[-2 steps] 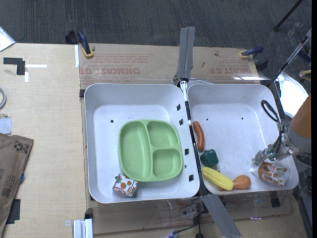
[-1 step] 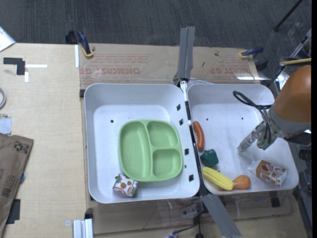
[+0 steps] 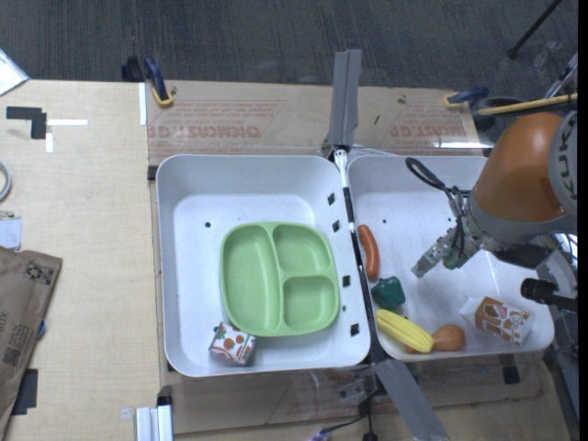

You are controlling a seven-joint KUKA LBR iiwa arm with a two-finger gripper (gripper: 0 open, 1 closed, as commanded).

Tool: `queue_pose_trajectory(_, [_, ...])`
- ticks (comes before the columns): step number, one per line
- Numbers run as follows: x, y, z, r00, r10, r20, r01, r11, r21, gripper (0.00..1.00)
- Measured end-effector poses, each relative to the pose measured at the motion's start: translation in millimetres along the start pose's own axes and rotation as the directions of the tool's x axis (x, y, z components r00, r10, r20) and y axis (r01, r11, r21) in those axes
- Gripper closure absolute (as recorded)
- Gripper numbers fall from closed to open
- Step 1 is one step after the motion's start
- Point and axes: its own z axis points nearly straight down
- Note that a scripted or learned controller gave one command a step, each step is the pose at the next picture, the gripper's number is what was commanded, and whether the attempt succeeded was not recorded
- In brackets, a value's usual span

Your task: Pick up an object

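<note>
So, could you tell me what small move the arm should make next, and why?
Probably a short move toward the near wall, then down. The tool hangs over bare floor in the right bin, holding nothing. The nearest things sit apart from it: a green pepper, corn, an orange piece and a small carton.

You have two white bins side by side on the desk (image 3: 83,200): the left bin (image 3: 184,246) at centre, the right bin (image 3: 413,191) touching it at 3 o'clock. A printed cardboard sheet (image 3: 239,122) lies under both, showing at 12 o'clock. A grey bar (image 3: 345,99) rises from the seam between them. Blue clamps sit at 11 o'clock (image 3: 158,83) and 2 o'clock (image 3: 467,96). At 9 o'clock you'll see a black tape mark (image 3: 28,118), at 8 o'clock a brown paper bag (image 3: 23,310). Dark floor (image 3: 276,16) lies along the top.
</note>
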Motion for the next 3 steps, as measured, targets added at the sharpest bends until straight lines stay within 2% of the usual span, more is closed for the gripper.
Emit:
queue_pose_trajectory(1, [64.3,46.7,-75.9,0.964,0.265,0.001,-0.265,0.964,0.0,1.0])
queue_pose_trajectory(2, [32.1,72.2,-91.8,0.983,0.182,0.002,-0.182,0.983,0.001,1.0])
queue_pose_trajectory(3, [67.2,69.8,-101.0,0.891,0.455,0.001,-0.455,0.891,0.003,1.0])
